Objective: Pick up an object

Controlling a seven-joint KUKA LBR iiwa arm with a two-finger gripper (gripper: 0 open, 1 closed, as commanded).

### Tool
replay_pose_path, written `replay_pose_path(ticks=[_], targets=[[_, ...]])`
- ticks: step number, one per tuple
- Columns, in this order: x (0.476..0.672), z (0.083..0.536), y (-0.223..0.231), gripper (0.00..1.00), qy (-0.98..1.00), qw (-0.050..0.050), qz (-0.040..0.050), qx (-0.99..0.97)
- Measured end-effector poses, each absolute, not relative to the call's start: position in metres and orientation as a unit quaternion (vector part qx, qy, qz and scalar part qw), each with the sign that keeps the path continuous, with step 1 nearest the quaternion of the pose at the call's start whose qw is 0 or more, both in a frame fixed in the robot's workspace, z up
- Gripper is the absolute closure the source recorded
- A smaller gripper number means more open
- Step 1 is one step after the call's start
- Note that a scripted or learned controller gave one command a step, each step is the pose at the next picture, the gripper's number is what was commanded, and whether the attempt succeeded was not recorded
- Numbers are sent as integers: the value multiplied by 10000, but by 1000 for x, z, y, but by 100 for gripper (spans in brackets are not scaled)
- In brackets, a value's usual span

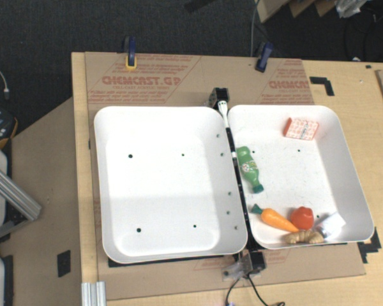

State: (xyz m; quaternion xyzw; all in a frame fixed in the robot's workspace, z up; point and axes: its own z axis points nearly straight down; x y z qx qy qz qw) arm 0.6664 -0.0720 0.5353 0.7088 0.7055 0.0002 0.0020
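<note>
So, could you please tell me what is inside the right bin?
The right bin holds a pink packet, green bottle, carrot, tomato, ginger-like root and a partly covered white item.

1. Brown board [198, 75] printed "CHEMCAST GP" under both bins.
2. Blue clamps [130, 48] and [263, 55] on its far edge.
3. Aluminium extrusion rail [9, 193] at left, slanted.

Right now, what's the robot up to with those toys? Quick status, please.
Nothing gripped. Right bin holds green bottle, carrot, red tomato, pink box. All lie untouched, open from above.
</note>
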Motion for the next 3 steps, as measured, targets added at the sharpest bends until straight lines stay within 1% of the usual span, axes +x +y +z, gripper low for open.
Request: replay_pose_path(ticks=[1,2,3], targets=[[640,536,-88,100,7064,-5,-7,7078],[668,535,-24,100,7090,16,16,7052],[666,535,-128,100,7038,30,-2,7104]])
